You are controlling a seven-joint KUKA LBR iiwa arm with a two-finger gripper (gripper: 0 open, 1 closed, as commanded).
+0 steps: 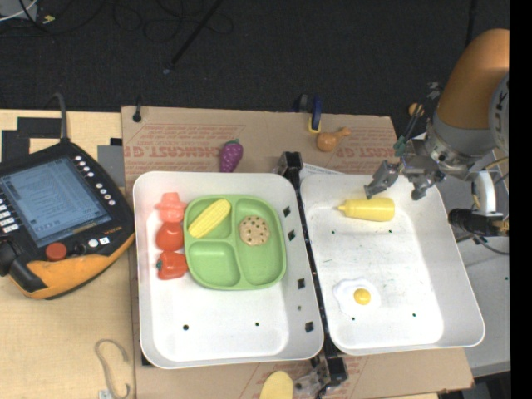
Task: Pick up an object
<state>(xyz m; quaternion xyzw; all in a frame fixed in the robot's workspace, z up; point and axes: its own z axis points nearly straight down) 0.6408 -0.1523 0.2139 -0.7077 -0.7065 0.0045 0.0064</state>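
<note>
- The two-finger gripper [402,179] hangs at the far edge of the right-hand shallow white bin [453,302], its fingers spread apart with nothing between them.
- The likeliest target, a yellow plastic mustard bottle [368,210], lies on its side in the far part of that bin, just beside and below the nearer finger; whether that finger touches the bottle is hard to judge from this slant.
- My guess is that the open stance suits a descent onto the bottle, which lies across the bin and so offers its narrow width to the fingers.
- A toy fried egg [358,294] rests flat in the same bin, well apart from the gripper; it looks too low to pinch easily.
- The left-hand white bin [218,339] holds a green sectioned plastic plate [237,264] bearing a yellow corn cob [208,217] and a round biscuit [253,230], with red toy pieces [169,238] beside it.
- The arm's orange band [474,77] blocks part of the wrist, and a yellow object [276,385] is cut off at the frame's bottom.
</note>
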